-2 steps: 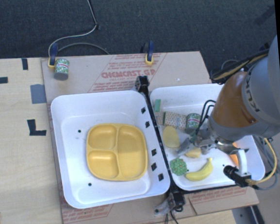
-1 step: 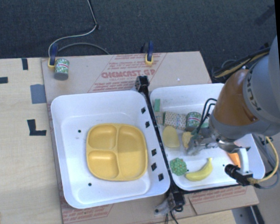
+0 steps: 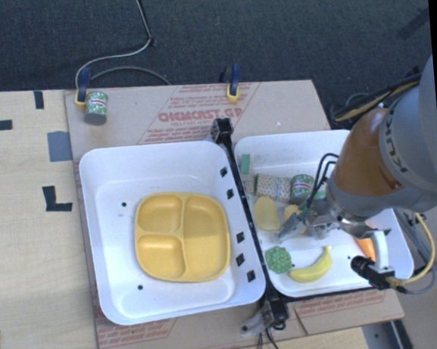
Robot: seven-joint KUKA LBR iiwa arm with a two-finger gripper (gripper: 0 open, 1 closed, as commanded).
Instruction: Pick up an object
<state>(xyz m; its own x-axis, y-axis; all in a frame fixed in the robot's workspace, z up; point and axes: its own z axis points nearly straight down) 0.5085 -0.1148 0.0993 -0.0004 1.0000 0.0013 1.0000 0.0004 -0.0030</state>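
Camera view looks down on a worktop (image 3: 25,225) with two white bins: the left bin (image 3: 104,218) holds a yellow tray (image 3: 182,235), and the arm (image 3: 385,163) reaches over the right bin (image 3: 277,146). Its end effector (image 3: 298,220) hangs low beside a pale yellow piece (image 3: 267,213), whether spread or closed I cannot tell. Nearest it lie a banana (image 3: 312,268) and a green ball (image 3: 278,260), both probably light toys; the banana looks smooth and stiff, best pinched across its middle.

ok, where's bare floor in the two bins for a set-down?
Left bin: bare white strips ring the yellow divided plate, widest between the plate and the far wall, and beside the left wall. Right bin: crowded. Yellow round piece, can, green ball and banana cluster around the gripper; a thin strip along its far wall is bare.
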